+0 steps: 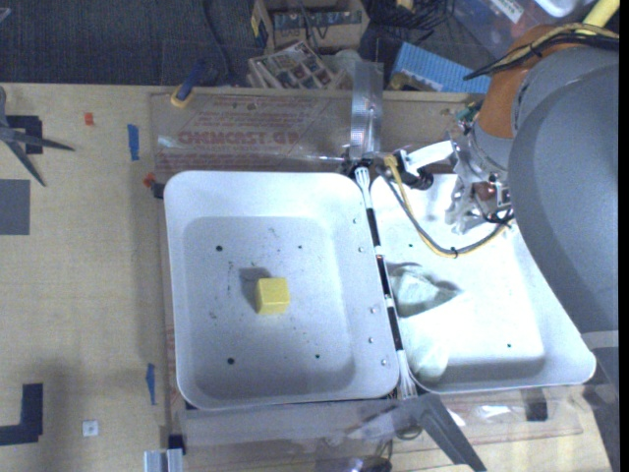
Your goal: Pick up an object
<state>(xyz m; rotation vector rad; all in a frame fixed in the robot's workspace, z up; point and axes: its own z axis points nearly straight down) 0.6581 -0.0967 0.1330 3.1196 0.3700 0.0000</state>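
Note:
A small yellow cube (273, 295) lies near the middle of the left bin (197, 200), casting a short shadow to its upper left. The gripper (476, 203) hangs over the far part of the right bin (560, 347), well to the right of the cube and apart from it. A yellow cable loops below the wrist. The grey arm with its orange band covers the right bin's far right corner. A pale grey, crumpled-looking shape (421, 289) lies on the right bin's floor near the divider, below and left of the gripper.
A ridge (381, 264) with several screws separates the two bins. A clear plastic panel (256, 131) stands behind the left bin. Wooden bench surface extends to the left, with blue tape marks (133, 142) and black brackets (31, 411).

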